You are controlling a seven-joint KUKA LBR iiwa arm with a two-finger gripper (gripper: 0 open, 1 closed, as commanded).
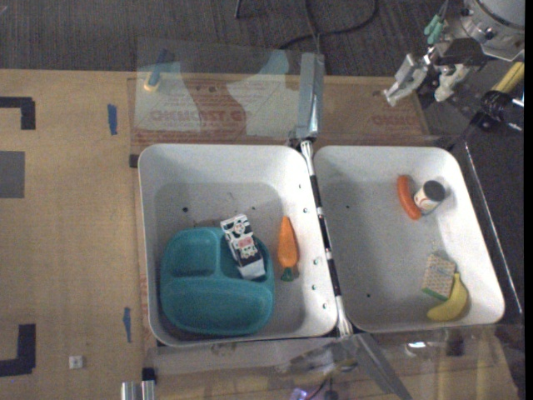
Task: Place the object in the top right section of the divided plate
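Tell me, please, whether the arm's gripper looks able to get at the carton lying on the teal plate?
Probably yes: the carton lies uncovered on the teal plate, open from above. The gripper hangs beyond the right bin.

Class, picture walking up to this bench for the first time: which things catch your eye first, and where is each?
The teal divided plate fills the left bin's near half, with a small carton lying in its top right section and a carrot beside it. A banana glows yellow in the right bin's near corner.

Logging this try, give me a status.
Pincer up beyond the right bin, carrying nothing. Milk carton lies in the teal divided plate's top right section. Carrot beside the plate.
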